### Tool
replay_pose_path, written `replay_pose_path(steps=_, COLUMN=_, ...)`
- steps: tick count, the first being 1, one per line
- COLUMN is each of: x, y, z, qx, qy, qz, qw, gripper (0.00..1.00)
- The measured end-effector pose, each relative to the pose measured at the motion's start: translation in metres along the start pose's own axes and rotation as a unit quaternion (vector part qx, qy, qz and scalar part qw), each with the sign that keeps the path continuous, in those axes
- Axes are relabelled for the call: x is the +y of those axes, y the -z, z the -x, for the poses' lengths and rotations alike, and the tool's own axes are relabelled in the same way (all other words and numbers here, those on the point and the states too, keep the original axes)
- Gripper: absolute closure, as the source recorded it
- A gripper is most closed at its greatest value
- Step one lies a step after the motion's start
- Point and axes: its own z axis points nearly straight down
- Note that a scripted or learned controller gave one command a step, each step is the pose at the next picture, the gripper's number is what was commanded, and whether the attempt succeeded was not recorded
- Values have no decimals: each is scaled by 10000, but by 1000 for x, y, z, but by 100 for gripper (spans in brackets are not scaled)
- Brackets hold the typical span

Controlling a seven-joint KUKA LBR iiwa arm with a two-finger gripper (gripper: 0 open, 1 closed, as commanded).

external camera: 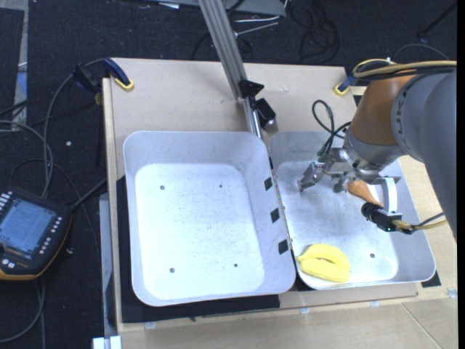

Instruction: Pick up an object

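The big grey arm (429,107) comes in from three o'clock. It bends down toward the middle. An orange band (378,111) wraps round it just above the wrist. Below the band, at about seven o'clock from it, sits the metal gripper (320,174). The gripper points toward nine o'clock and hangs low. A thin black cable (323,118) loops up beside the wrist, at eleven o'clock from it.

black clamps (89,76), handheld pendant (27,231)
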Motion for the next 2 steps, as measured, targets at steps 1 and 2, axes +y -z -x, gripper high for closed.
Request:
replay_pose_path(steps=1, x=1, y=12, z=0, qx=-4, qy=0, qz=17, qw=10000, gripper=100)
replay_pose_path(steps=2, x=-4, y=56, z=-1, qx=-5, qy=0, qz=31, qw=10000, gripper=100)
